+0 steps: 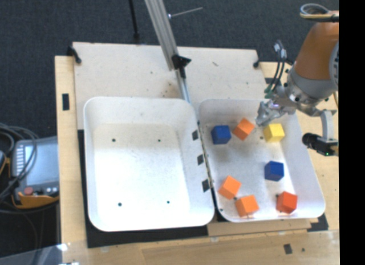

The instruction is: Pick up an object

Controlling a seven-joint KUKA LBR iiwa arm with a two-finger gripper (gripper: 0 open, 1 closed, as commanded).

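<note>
Yellow cube (pixel 274 132) sits at about 1 o'clock in the right bin (pixel 305 161), touching or just under the gripper (pixel 266 114); we can't tell which, and we can't tell the jaw state either. Orange cube (pixel 244 128) just at 9 o'clock of yellow, blue cube (pixel 221 134) beyond it. We see another blue cube (pixel 274 170) at bin centre-right, two more orange cubes (pixel 230 187) (pixel 247 205) and a red cube (pixel 287 202) along 6 o'clock. Left bin (pixel 97 161) alongside.
</note>
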